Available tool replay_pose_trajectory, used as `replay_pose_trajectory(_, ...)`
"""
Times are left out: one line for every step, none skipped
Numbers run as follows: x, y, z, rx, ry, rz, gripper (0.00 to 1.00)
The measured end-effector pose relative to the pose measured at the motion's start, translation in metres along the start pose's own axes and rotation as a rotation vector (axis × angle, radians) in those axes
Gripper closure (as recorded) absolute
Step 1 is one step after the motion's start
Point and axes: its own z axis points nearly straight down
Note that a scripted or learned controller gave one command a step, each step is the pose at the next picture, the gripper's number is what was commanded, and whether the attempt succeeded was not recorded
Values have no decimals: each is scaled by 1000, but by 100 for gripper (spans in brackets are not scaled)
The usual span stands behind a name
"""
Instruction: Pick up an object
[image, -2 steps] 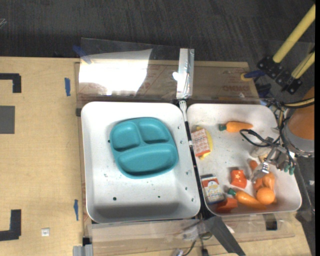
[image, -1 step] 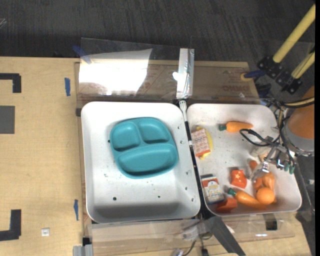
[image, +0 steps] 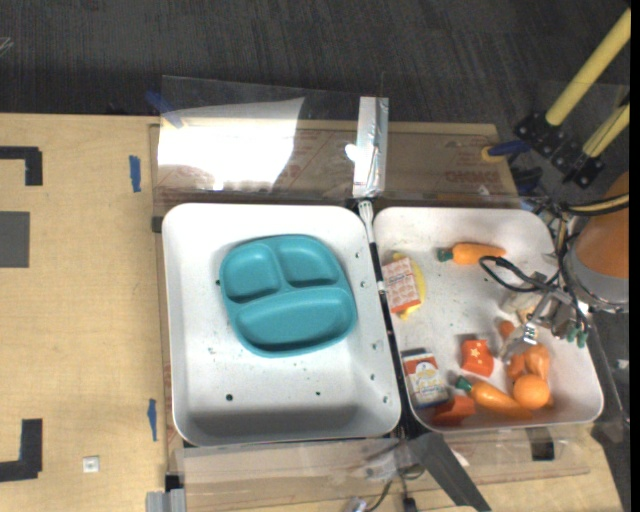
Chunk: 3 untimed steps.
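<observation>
Dark carpet is showing beyond the far edge of a light wooden bench (image: 70, 300), which is bearing two shallow white bins side by side. Sitting in the left bin (image: 190, 380) is a teal divided plate (image: 288, 293), its three compartments facing up, lying a little toward the far side.

Lying in the right bin (image: 455, 290) is a scatter of toy food. An orange carrot (image: 472, 253) is resting near the far wall. A small printed packet (image: 402, 283) is lying close to the divider, over something yellow. A red block (image: 477, 356) is sitting mid-bin, and a printed carton (image: 427, 377) is lying toward the near-left corner. Along the near wall a second carrot (image: 496, 397) is lying just beside a round orange fruit (image: 532, 391).

Reaching in from the right, the gripper (image: 535, 325) is hanging low over the right side of this bin, just above the fruit, with cables looping around it. Whether its tool is wide or narrow I cannot tell, and nothing is visibly held.
</observation>
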Motion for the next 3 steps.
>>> replay_pose_trajectory(-2, 1, 0, 0, 2, 5, 0)
replay_pose_trajectory(-15, 6, 0, 2, 1, -17, 0)
replay_pose_trajectory(-21, 8, 1, 3, -1, -42, 0)
